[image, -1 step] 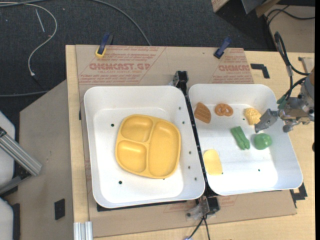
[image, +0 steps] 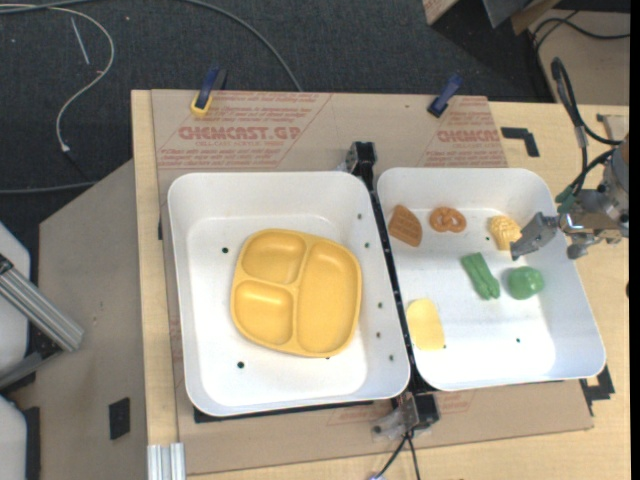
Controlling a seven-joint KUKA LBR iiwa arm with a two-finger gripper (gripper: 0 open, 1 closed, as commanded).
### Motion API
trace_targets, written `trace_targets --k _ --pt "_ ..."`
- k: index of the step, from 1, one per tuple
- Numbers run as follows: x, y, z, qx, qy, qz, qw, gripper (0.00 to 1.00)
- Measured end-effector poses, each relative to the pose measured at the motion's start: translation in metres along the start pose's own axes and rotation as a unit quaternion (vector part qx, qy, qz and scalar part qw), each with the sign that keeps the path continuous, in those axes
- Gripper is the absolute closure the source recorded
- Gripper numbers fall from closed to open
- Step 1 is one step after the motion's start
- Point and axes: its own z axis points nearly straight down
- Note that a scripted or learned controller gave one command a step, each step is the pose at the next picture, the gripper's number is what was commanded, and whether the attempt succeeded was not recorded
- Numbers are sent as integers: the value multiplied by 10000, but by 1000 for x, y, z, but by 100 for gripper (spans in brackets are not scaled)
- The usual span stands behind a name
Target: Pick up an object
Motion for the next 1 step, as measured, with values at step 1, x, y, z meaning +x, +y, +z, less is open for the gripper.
trace_targets --k 1 --pt "5 3 62 30 13 -1 10000 0"
